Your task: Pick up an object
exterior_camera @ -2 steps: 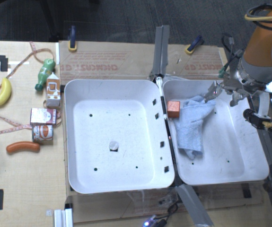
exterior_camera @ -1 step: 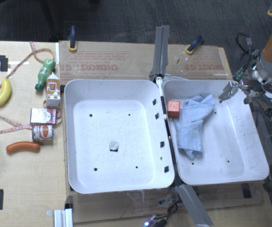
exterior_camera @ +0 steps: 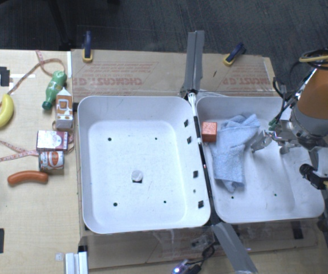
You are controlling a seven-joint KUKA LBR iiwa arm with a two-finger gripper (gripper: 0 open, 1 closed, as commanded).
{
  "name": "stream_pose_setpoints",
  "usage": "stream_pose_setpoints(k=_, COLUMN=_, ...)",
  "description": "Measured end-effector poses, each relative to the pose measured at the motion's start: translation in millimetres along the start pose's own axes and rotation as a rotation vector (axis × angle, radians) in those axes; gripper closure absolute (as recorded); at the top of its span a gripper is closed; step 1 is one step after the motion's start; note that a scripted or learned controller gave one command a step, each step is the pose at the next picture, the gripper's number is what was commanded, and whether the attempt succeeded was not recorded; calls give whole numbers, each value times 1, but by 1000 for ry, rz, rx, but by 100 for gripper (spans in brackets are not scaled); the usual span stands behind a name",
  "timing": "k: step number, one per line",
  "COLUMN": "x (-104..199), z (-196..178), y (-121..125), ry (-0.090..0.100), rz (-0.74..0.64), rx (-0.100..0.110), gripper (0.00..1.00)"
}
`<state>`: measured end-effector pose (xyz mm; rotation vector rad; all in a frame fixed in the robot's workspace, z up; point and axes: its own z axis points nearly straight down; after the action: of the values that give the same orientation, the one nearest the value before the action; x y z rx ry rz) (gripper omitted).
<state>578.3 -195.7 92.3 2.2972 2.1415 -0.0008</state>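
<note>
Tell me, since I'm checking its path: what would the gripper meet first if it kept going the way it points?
Probably the blue cloth: the gripper points left, right at its edge. The orange block lies beyond it. Height above the cloth is hard to judge.

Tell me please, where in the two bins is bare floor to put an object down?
The left bin is nearly all bare; only a small round grey piece lies near its middle. In the right bin, the lower floor below the blue cloth is free. Its upper part is crowded: orange block, cloth, and the gripper beside the cloth.
</note>
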Motion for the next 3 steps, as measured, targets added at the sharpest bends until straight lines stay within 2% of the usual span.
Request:
stream_pose_setpoints(k=1, x=22, z=-7, y=59, ry=0, rz=-82, rx=-1, gripper=0)
stream_pose_setpoints(k=2, x=62, z=0, y=-25, ry=1, rz=-95, rx=2, gripper=0)
stream_pose_setpoints(k=3, x=80, z=0, y=43, ry=-2, rz=-135, rx=2, gripper=0)
